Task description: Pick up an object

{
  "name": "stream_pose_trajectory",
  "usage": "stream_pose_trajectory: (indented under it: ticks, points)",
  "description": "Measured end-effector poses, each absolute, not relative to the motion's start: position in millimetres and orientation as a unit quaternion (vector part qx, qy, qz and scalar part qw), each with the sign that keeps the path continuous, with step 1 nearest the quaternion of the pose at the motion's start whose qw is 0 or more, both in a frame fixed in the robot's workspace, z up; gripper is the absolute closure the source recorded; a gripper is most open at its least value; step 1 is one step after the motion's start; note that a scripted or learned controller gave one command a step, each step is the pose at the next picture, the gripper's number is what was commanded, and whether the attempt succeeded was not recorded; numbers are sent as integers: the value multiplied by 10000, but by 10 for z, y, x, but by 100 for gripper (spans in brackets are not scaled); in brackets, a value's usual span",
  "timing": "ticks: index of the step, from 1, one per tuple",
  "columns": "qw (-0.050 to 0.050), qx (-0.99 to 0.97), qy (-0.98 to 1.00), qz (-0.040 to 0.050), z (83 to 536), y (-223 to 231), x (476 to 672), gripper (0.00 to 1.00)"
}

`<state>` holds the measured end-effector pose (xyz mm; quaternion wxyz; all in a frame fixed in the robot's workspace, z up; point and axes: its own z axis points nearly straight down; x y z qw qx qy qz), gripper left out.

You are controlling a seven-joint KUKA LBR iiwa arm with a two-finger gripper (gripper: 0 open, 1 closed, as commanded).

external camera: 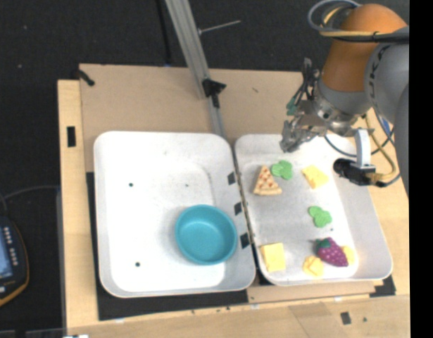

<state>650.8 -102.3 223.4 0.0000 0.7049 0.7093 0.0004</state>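
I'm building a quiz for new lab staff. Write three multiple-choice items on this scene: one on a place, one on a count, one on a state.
1. Where is the blue bowl?
A. In the left bin
B. In the right bin
C. On the bare bench

2. How many green pieces lie in the right bin?
A. One
B. Two
C. Four

3. How does the gripper stand?
A. Over the blue bowl
B. Over the right bin's far edge
C. Outside both bins, over the dark floor

Answers: 1 A, the bowl sits near the left bin's front right corner. 2 B, one green piece lies beside the wedge, another at mid bin. 3 B, it hangs above that bin's far rim.
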Motion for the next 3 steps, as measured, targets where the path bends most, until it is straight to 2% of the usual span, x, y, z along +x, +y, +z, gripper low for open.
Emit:
stream_pose_trajectory:
  ticks: [3]
  points:
    - [2,7059,7083,9,2549,597,6555,100]
